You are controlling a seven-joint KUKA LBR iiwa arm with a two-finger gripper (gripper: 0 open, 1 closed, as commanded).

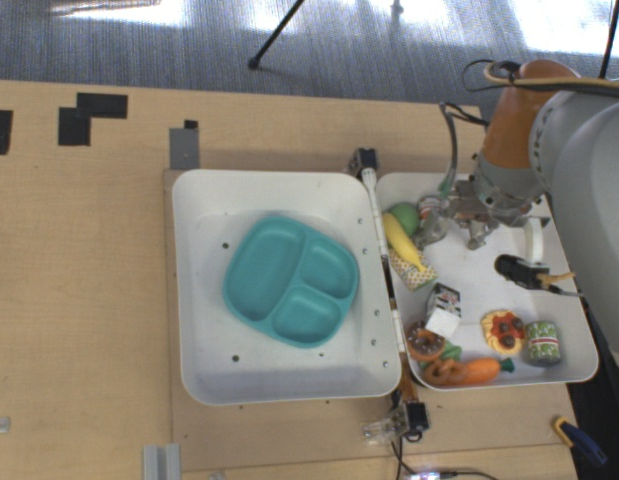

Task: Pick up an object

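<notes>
**Pincer.** The pincer point(453, 226) hangs low at the far end of the right bin point(474, 278), above bare floor. From this slant you cannot tell whether it is released or clenched. Nothing is seen gripped in it, so the pick is judged not yet made.

**Nearest candidates.**
- A green lump point(401, 214) sits just beside the pincer, on its side toward the other bin.
- A banana point(404, 244) lies next to that lump, a little nearer the camera, along the divider wall.
- A patterned block point(420, 274) touches the banana's near end.

**Further out.** Toward the camera from the pincer come a small box point(445, 297), then a round toy point(503, 331), a can point(542, 341) and a carrot point(473, 371) by the near wall. All of these are well apart from the pincer. Past the divider, the left bin point(204, 268) holds a teal tray point(292, 280).

**Risks, as judged.**
- The lump and banana lie close together and hard by the wall. A descent there may strike the wall, or push one piece against the other and catch neither.
- The banana's curved skin may slip free.
- If you drop straight down from the present spot, you close on bare floor.

**Not made out.**
- The arm point(529, 128) covers the bin's far corner.
- The lump is partly behind the pincer's metalwork, so its shape is unclear.
- The pieces beside the carrot overlap and cannot be told apart.
</notes>
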